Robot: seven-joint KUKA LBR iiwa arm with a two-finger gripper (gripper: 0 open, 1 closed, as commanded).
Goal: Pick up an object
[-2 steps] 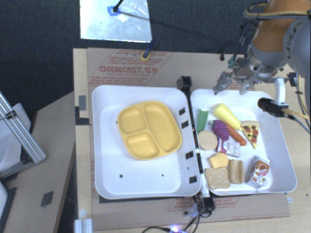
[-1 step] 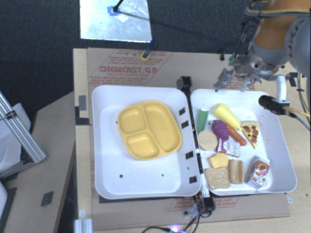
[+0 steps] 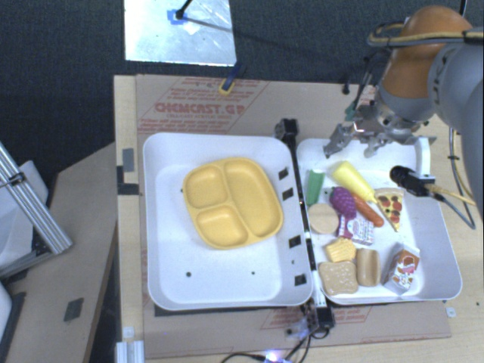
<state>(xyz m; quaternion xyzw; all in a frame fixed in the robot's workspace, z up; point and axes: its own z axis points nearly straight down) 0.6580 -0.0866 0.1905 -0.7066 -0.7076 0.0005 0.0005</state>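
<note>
Currently the arm (image 3: 442, 66) reaches in from 3 o'clock, its orange band uppermost, and the gripper (image 3: 354, 144) hangs over the 12 o'clock rim of the right bin (image 3: 446, 237). Its two fingers (image 3: 334, 145) stand spread apart, with nothing between them.

Right bin contents: a yellow corn cob (image 3: 352, 178) lies tilted just below the gripper, toward 6 o'clock, close to the fingers but apart from them. A green piece (image 3: 314, 186) sits at 9 o'clock of the cob, against the bin's left wall. Purple grapes (image 3: 342, 201) lie beside a carrot (image 3: 368, 212); a pizza slice (image 3: 390, 205) lies at 3 o'clock of the carrot. A round tan cookie (image 3: 322, 219) sits at 8 o'clock of the grapes. Toward 6 o'clock of the bin: a cheese wedge (image 3: 340, 249), a toast slice (image 3: 338, 277), a bread roll (image 3: 367, 267) and a small carton (image 3: 401, 268), the carton at 3 o'clock of the roll.

Left bin (image 3: 166, 203) holds a yellow divided tray (image 3: 231, 201), roughly central, three compartments, turned slightly askew. Both bins rest on a cardboard sheet (image 3: 197, 104).
</note>
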